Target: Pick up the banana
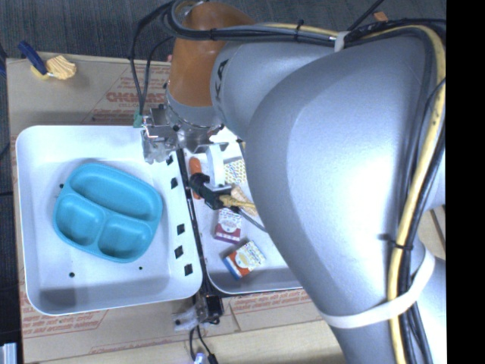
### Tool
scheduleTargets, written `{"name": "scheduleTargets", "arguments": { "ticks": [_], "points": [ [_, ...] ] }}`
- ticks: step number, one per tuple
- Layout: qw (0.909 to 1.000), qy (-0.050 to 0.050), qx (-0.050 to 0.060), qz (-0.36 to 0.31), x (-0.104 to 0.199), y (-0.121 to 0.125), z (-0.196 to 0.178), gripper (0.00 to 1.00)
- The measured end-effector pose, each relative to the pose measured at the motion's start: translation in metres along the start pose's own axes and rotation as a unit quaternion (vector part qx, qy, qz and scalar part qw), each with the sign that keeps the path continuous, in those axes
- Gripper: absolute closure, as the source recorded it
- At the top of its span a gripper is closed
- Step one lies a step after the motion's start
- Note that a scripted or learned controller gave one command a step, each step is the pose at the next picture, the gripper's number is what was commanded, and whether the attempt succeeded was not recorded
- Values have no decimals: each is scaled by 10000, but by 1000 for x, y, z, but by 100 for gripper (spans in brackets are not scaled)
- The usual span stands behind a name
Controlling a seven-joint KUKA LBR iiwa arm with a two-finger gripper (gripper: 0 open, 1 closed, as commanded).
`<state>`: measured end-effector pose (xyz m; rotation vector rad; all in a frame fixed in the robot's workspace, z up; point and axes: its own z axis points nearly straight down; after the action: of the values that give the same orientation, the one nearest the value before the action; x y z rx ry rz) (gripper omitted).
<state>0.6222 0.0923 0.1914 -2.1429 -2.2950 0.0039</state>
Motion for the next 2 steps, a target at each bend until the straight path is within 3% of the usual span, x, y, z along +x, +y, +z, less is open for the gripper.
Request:
{"name": "scheduleTargets", "arguments": {
  "ticks": [1,2],
  "points": [
    [9968,3,-9,804,75,39,-137,100],
    [9918,-3,10,-1279,53,8,-65,100]
  ]
}}
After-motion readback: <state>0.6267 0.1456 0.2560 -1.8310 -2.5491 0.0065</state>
